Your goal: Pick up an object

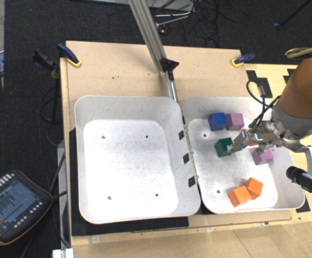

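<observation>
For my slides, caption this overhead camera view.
Gripper beside the green block in the right bin, among blue, purple and orange blocks.

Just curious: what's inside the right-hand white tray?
The right bin holds a blue block, green block, two purple blocks and two orange blocks. The arm covers the bin's right part.

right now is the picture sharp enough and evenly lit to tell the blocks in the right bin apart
Camera view: mostly sharp and evenly lit, with soft shadows and no strong glare on the right bin; block colours read clearly, though the tool by the green block looks slightly soft.
</observation>
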